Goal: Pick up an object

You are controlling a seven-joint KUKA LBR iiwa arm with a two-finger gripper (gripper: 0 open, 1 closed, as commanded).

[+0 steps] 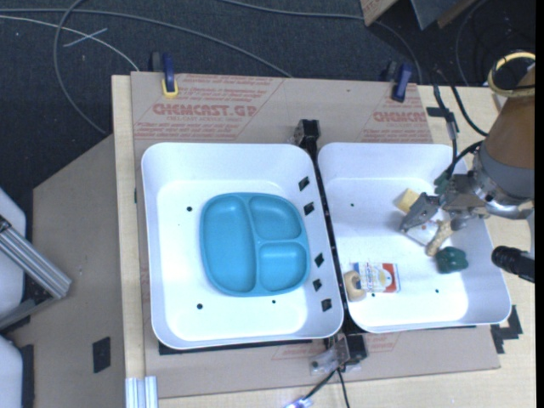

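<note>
Blue divided plate (254, 243) sits in left bin (161, 177). Gripper (422, 221) hovers inside right bin (357, 168), fingers spread, nothing between them. Yellow block (409, 200), green object (451, 259), small packet (374, 278) nearby.

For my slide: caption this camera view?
Gripper over right bin near green object; blue tray in left bin.

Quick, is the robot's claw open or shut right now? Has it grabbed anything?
Gripper: cannot be told. It sits low in the right bin, beside a small tan block and a green toy.
</note>
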